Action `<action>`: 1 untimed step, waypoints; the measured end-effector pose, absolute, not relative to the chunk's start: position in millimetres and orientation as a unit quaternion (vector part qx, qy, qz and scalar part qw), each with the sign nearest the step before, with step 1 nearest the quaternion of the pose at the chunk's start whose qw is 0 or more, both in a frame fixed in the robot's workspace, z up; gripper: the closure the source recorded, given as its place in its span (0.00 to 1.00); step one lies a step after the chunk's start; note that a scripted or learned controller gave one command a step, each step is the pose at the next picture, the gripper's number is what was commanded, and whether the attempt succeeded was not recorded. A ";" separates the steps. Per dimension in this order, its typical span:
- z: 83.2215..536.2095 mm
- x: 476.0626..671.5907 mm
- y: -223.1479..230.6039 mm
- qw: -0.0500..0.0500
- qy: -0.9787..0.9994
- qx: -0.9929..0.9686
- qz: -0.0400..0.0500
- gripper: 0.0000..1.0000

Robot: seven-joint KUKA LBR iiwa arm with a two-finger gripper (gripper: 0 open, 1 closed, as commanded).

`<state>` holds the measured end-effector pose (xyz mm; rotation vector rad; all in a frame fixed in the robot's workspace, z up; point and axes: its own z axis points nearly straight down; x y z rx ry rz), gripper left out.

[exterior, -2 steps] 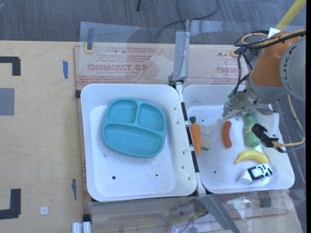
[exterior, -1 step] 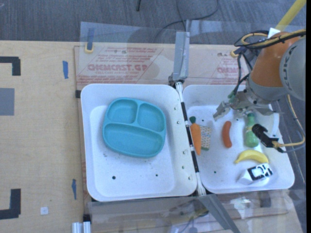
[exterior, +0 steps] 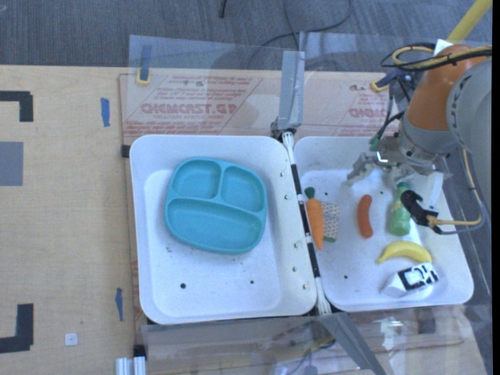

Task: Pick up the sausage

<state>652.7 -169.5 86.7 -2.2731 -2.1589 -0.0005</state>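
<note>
We see the sausage (exterior: 365, 216) lying loose mid-right in the right bin (exterior: 337, 291), between carrot (exterior: 314, 221) and green item (exterior: 399, 219) — gripper (exterior: 383, 168) just above it, fingers spread, grasping nothing, banana (exterior: 405, 251) lower right.

2 shallow white bins are sitting side by side, the left bin (exterior: 148, 233) and the right bin (exterior: 461, 283). 1 blue divided plate (exterior: 216, 205) with 3 compartments is lying in the left one. In the right one, 1 carrot (exterior: 314, 219) is lying at 9 o'clock, 1 sausage (exterior: 365, 216) near the center, 1 green item (exterior: 399, 219) at 3 o'clock, 1 banana (exterior: 405, 251) at 5 o'clock, and 1 black-and-white item (exterior: 414, 276) below it.
</note>
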 end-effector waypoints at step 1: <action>187.3 668.0 -132.0 -0.002 -0.703 -0.711 -0.001 0.00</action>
